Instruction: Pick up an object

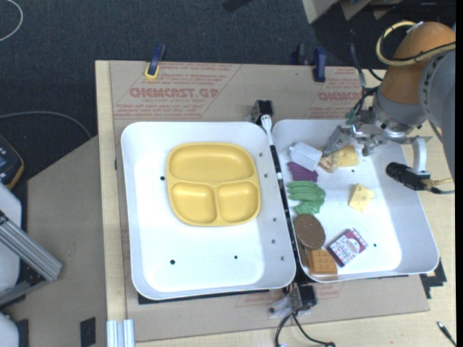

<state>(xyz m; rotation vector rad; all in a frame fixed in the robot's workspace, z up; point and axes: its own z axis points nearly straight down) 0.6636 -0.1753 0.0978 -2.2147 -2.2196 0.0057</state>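
Note:
My gripper hangs over the back of the right bin, just above a pale yellow chunk that lies by a white block. Whether it touches the chunk is unclear, and nothing shows as held. Further pieces lie in the same bin: a purple piece, a green leafy toy, a yellow wedge, a brown round disc, a tan waffle square and a maroon packet.
The left bin holds a yellow divided plate towards its back. A raised rim separates the two bins. The arm comes in from the upper right, above the right bin's far corner.

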